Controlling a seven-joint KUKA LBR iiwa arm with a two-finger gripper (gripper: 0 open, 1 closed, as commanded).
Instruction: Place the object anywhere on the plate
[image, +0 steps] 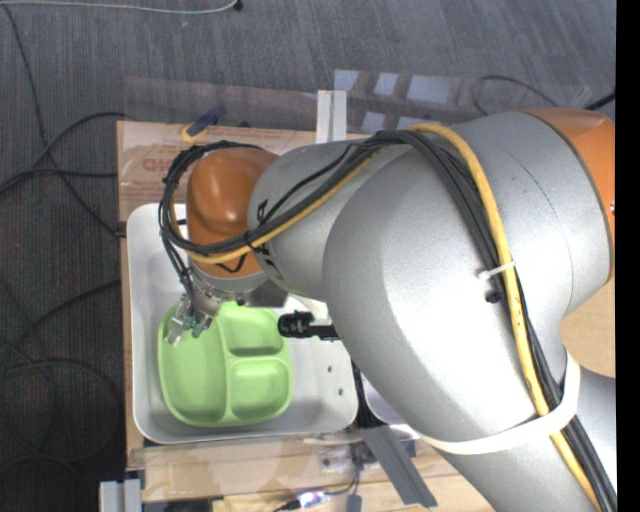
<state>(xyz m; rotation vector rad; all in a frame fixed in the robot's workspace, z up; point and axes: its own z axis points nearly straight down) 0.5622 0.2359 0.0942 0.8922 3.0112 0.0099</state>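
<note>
The gripper hangs low over the upper left corner of the green plate; its state cannot be told, and the object cannot be made out. The plate is smooth plastic, rounded, with three compartments, its long axis running up and down the view. It lies in the left white bin.

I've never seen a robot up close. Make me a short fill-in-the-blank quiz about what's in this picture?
1. The divided plate is coloured ____.
2. The plate lies inside a shallow ____ bin.
3. The tool hangs over the plate's ____ edge as the camera sees it.
4. The band above the arm's wrist is coloured ____.

Missing words: green; white; left; orange
</note>
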